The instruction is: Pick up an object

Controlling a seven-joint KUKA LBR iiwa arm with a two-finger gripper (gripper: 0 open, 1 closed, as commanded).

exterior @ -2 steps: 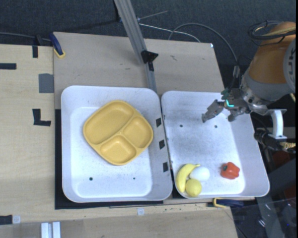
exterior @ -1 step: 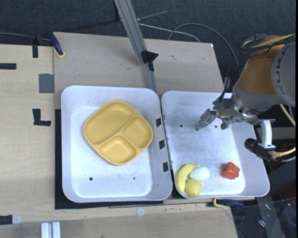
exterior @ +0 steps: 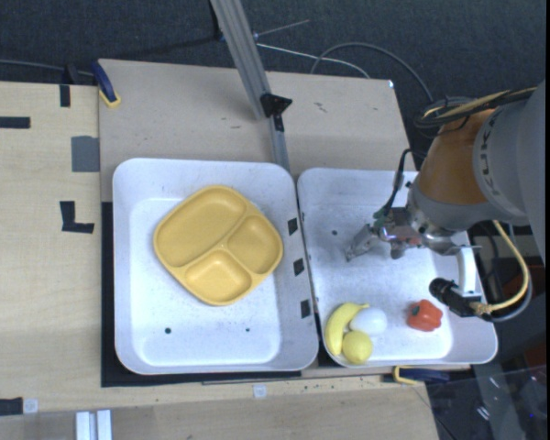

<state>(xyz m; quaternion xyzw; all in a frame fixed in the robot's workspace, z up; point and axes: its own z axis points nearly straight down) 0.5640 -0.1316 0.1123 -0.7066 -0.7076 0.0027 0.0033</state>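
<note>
Three small objects, a yellow banana (exterior: 340,321), a white ball (exterior: 370,321) and a red pepper (exterior: 424,315), lie along the near edge of the right bin (exterior: 323,200), below the gripper (exterior: 359,246), whose jaws hang spread and empty above bare floor.
</note>
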